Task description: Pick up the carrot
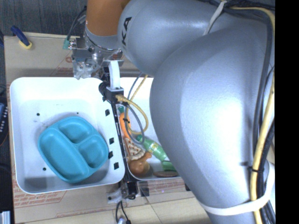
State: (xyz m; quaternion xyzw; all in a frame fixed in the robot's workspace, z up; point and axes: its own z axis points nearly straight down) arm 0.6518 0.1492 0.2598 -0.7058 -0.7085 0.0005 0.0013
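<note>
carrot (122,123) not picked yet, lies right of the blue plate (72,146) | claw (85,69) up behind the plate, wide or narrow: cannot tell | left: grab it

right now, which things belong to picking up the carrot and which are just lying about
For the job: carrot in the right bin; gripper over the left bin's far rim.
Lying about: blue divided plate in the left bin; pizza-slice toy, green toy and brown toy near the carrot.

Right bin (144,88) mostly behind arm (201,101)
</note>
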